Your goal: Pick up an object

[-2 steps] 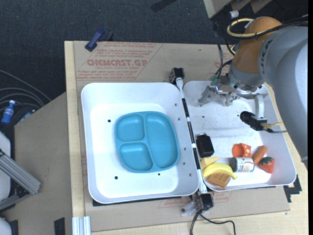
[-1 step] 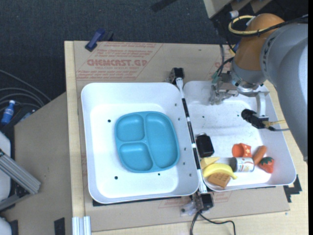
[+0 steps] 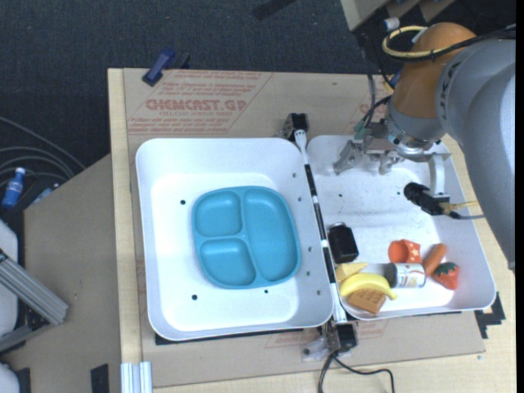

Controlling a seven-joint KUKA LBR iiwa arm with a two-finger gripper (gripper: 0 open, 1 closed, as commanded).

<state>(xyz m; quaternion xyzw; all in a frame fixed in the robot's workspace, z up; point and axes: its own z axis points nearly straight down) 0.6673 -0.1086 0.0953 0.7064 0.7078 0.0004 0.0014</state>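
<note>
My gripper [image 3: 363, 161] hangs over the far end of the right bin [image 3: 372, 211], open, with nothing between its fingers. The objects lie in the bin's near part, well away from it. A black block [image 3: 341, 240] rests by the left wall. A yellow banana [image 3: 367, 285] lies on a tan piece [image 3: 366, 303] at the near left corner. To their right are an orange-red piece [image 3: 403, 250], a small can [image 3: 409, 276], a carrot [image 3: 435, 256] and a red fruit [image 3: 446, 276].
The left bin [image 3: 164, 219] holds a blue divided plate [image 3: 245, 236]. A ridge [image 3: 314, 211] separates the two bins. A blue item [image 3: 159, 67] lies on the bench's far left corner. The arm [image 3: 458, 72] comes in from the upper right.
</note>
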